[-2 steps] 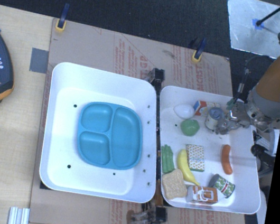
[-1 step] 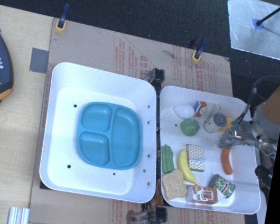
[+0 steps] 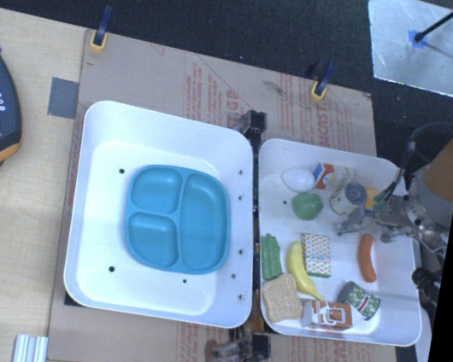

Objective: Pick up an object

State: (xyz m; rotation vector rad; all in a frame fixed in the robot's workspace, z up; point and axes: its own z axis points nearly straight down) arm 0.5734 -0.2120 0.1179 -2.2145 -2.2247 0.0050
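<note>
We see the grey two-finger gripper [image 3: 369,217] reaching in over the right edge of the right shallow white bin [image 3: 330,330], low among the toy food near that bin's far right corner. Whether it is apart or together we cannot tell, and nothing shows clamped in it.

The likeliest target, in our judgement, is the small orange-red plastic sausage [image 3: 367,257], lying just on the near side of the gripper, close to the bin's right wall. It should be light, stiff and rather smooth, so we would take it across its narrow middle, where it will not roll out.

Nearby lie a round green ball-like fruit [image 3: 308,205], a white egg-shaped piece [image 3: 298,179] and a small grey can [image 3: 351,194] toward the far edge. A curved yellow banana [image 3: 304,271], a speckled cracker block [image 3: 316,254], a tan bread slice [image 3: 281,298] and a dark green pickle [image 3: 270,256] lie toward the near left corner.

The left shallow white bin [image 3: 89,195] carries a blue three-compartment plastic plate [image 3: 178,218] at its middle.
</note>
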